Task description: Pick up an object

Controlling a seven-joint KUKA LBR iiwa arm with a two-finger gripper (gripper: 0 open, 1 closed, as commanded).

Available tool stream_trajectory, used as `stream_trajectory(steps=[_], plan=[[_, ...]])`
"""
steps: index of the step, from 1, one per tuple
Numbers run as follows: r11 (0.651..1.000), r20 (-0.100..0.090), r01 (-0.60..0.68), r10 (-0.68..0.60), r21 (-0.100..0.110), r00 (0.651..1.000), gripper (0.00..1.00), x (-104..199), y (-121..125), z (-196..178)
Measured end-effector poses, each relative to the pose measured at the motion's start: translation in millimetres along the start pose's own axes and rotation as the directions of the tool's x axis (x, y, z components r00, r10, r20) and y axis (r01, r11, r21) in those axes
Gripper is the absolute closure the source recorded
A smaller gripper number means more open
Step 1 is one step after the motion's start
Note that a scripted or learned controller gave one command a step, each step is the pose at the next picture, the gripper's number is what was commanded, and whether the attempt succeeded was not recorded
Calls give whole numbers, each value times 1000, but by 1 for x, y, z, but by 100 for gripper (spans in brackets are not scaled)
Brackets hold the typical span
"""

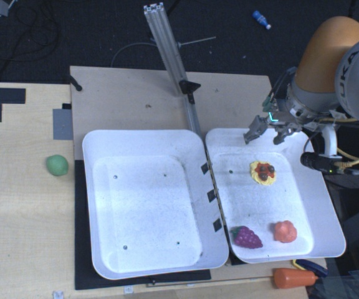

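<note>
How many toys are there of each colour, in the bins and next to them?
Yellow with red topping: 1, toy pizza in the right bin
Purple: 1, grapes
Pink-red: 1, round fruit
Green: 1, ball on the bench
Orange: 1, carrot-like toy below the right bin
Total: 5

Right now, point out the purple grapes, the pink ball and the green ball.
purple grapes (247,237), camera view, middle of the bunch.
pink ball (285,231), camera view, its centre.
green ball (57,165), camera view, its centre.
</note>
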State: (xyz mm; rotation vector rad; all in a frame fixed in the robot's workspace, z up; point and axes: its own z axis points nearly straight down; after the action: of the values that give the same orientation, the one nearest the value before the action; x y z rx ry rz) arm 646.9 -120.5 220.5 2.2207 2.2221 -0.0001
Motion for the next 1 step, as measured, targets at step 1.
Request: stream_trajectory(steps=[1], plan=[[1000, 0, 0, 0, 0, 1000, 0, 0, 0, 0]])
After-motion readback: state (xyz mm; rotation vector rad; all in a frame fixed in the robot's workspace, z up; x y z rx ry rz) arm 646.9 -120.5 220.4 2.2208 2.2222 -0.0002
